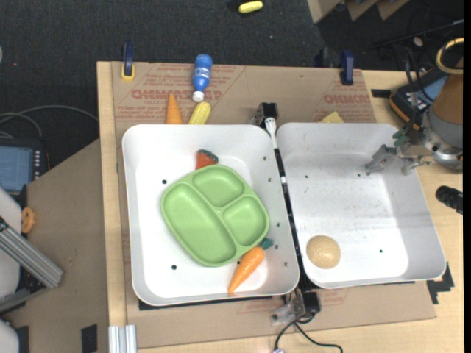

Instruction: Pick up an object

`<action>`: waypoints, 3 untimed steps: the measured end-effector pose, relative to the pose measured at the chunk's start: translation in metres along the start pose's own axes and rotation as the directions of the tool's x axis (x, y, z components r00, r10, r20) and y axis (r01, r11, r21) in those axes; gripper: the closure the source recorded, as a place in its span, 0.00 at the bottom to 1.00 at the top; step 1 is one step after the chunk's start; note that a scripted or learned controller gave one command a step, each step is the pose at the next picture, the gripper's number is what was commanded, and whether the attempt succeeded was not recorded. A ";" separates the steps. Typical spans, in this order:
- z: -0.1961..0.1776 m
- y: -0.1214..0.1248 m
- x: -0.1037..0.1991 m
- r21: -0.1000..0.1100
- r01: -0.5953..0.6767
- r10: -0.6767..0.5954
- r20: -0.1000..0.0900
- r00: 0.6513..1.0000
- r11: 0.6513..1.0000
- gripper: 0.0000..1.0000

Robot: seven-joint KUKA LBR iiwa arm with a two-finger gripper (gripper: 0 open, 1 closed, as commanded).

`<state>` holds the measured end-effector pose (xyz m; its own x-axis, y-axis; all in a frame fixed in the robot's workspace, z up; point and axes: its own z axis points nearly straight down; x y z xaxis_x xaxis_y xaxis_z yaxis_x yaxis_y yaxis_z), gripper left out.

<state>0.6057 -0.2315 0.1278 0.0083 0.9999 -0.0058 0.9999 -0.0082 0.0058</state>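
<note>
My gripper [393, 160] hangs over the far right part of the right bin [346, 197], open, with nothing between its fingers. A tan round roll [323, 251] lies near that bin's front edge, well in front of the gripper and to its left. In the left bin [143, 197] a green divided plate [214, 215] lies flat. An orange toy carrot [246, 268] rests against the plate's front rim. A small red and orange piece [206, 157] pokes out from behind the plate's far rim.
On the board behind the left bin lie a blue and white bottle [201, 76], an orange carrot [173, 110] and a yellow corn piece [199, 112]. Black clips [267, 113] sit where the bins meet. Cables and gear crowd the right edge.
</note>
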 end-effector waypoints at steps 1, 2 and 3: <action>0.045 0.006 0.048 0.010 0.011 -0.011 -0.008 1.000 1.000 0.00; 0.043 0.018 0.141 0.009 0.017 -0.016 -0.011 1.000 1.000 0.00; 0.042 0.061 0.140 0.000 0.011 -0.011 -0.004 1.000 1.000 0.00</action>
<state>0.6685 -0.0918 0.0852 -0.0023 1.0000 -0.0015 1.0000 0.0023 0.0062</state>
